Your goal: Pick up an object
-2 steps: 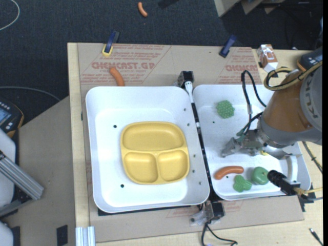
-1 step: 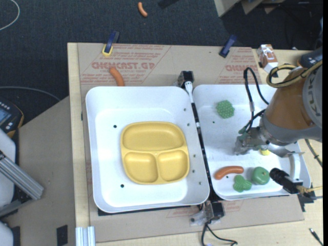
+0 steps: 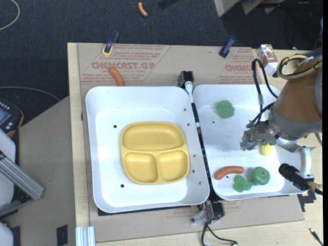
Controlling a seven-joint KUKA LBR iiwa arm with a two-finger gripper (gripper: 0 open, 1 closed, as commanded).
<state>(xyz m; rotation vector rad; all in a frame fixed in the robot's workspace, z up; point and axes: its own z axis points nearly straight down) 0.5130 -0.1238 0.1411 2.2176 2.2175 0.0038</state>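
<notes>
Two shallow white bins sit side by side on a cardboard-covered worktop (image 3: 154, 58). The left bin (image 3: 102, 152) holds one yellow divided tray (image 3: 154, 151) with three compartments. The right bin (image 3: 225, 129) holds five small items: one bumpy green ball (image 3: 224, 108) near the top, one orange sausage (image 3: 228, 172), two green pieces (image 3: 242, 183) (image 3: 261, 176) along the near edge, and one yellow piece (image 3: 265, 148). The end effector (image 3: 252, 140) hangs low in the right bin, just beside the yellow piece. Whether it is wide or narrow cannot be told. One more orange sausage (image 3: 117, 76) lies on the worktop behind the left bin.
</notes>
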